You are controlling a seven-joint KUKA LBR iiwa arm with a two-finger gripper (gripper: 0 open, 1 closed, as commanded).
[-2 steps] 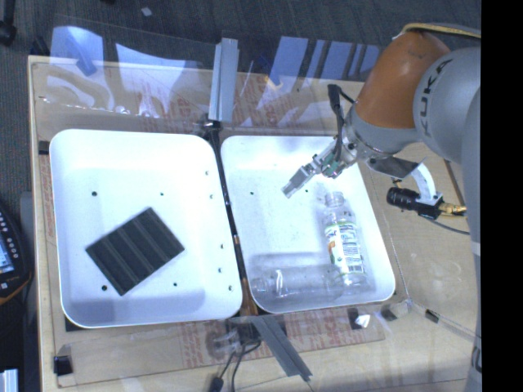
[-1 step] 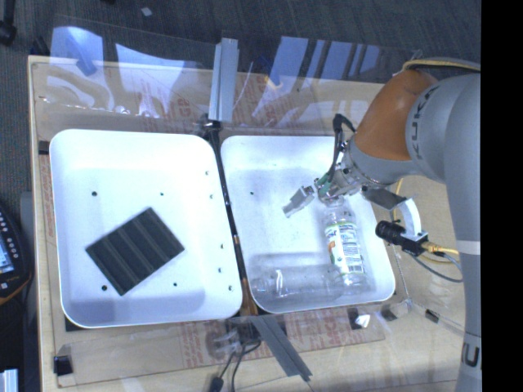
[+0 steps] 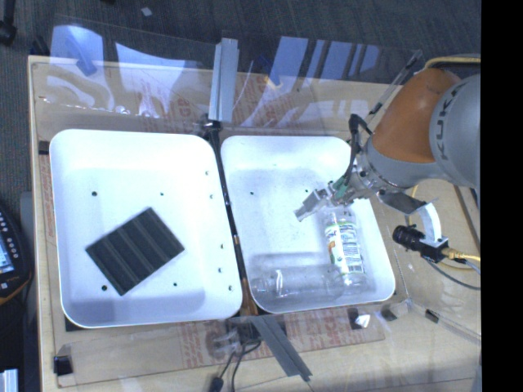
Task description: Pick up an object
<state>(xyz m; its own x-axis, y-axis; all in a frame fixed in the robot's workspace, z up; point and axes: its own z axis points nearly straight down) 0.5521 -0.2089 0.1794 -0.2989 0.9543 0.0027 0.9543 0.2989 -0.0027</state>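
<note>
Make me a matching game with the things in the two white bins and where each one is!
Things:
1. black ridged panel
2. labelled bottle
3. clear bottle
4. end effector

Places:
A. lying along the right bin's front edge
B. above the right bin
C. in the left bin
D. near the right bin's right wall

Pairs: 1-C, 2-D, 3-A, 4-B

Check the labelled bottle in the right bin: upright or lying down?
Lying down: the labelled bottle rests lengthwise on the right bin floor, below the gripper.
</note>
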